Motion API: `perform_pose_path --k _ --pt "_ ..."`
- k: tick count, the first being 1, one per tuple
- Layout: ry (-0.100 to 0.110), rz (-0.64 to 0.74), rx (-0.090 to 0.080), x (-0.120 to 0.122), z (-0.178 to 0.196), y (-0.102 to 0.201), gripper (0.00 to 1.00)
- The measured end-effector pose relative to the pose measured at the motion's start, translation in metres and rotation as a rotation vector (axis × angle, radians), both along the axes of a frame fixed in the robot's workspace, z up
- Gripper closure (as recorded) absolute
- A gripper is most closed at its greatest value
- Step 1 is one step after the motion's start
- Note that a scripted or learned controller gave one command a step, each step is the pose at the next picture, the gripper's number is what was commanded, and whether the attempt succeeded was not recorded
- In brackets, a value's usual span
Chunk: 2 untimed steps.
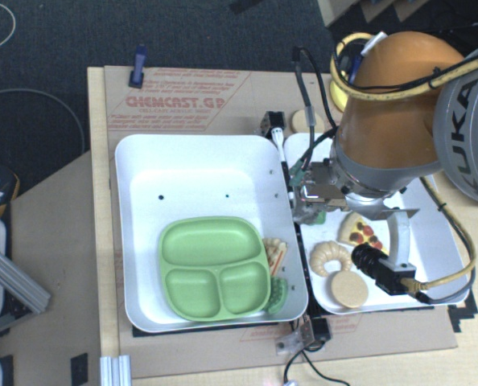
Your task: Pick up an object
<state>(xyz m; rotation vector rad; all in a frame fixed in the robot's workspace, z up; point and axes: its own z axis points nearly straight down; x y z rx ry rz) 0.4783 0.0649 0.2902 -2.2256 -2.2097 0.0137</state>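
You are looking down on 2 white bins side by side on a brown board with red print, and a blue clip sits at the board's far left corner. The arm reaches in from the right and hangs over the far half of the right bin. Its gripper hangs low at that bin's left wall, right by the seam between the 2 bins. You cannot tell from here whether the gripper is apart or together, since the wrist hides most of it, and you can see nothing held in it. The things to pick in the right bin lie in its near left part. A tan croissant lies near the left wall, a pizza slice with red dots sits just beyond it toward the far side, and a round pale biscuit lies at the near edge, just beside the croissant. In the left bin a green plate with 3 compartments takes up the near right part. A small tan piece is wedged between the plate and the bin's right wall, and a small dark green piece sits at the near right corner, touching the plate's rim. The far half of the left bin's floor is bare white.
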Motion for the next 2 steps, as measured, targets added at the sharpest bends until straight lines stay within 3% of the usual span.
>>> perform_pose_path --k 1,2 --pt "-0.012 0.012 0.004 0.001 0.012 0.047 1.0" --pt "-0.033 0.005 0.006 0.002 0.252 0.0 1.0"
